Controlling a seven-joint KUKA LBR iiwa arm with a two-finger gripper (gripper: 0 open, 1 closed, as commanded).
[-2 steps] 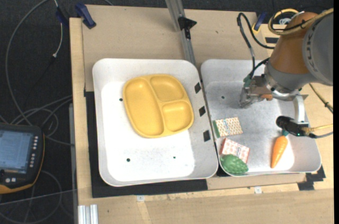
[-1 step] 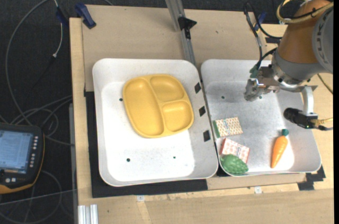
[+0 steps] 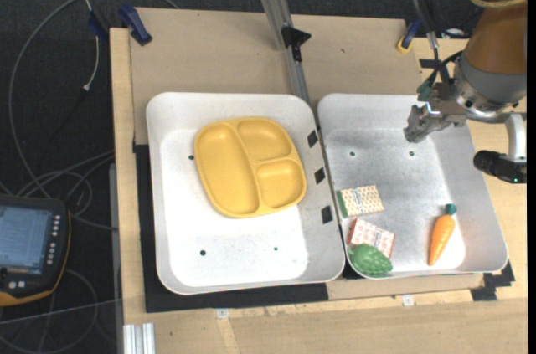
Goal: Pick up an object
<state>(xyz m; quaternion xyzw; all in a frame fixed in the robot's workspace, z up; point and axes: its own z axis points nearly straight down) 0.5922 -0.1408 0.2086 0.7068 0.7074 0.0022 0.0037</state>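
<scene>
- From above, you look down on a wooden bench [image 3: 226, 51] bearing two shallow white bins side by side, with dark floor and loose cables around it.
- The left bin [image 3: 180, 252] holds a yellow divided plate [image 3: 249, 166], lying flat in its upper middle, with three compartments facing up.
- The right bin [image 3: 394, 177] carries four small things, all gathered along its lower edge.
- A patterned card [image 3: 361, 199] lies near the bin's left wall; just below it sits a red-and-white packet [image 3: 372, 236], and touching that packet's lower edge is a green leafy toy vegetable [image 3: 370, 261] in the bin's lower left corner.
- An orange toy carrot [image 3: 441, 236] with a green top lies well apart from those three, toward the lower right of the bin, its green end pointing up.
- The arm [image 3: 498, 34] enters from the upper right of the frame, and its gripper [image 3: 417, 129] hangs over the upper right part of the right bin, well apart from every object.
- You cannot tell from this angle whether the gripper is spread or pressed together; nothing shows between its tips.
- A tablet [image 3: 29, 248] rests at the lower left of the frame, off the bench.
</scene>
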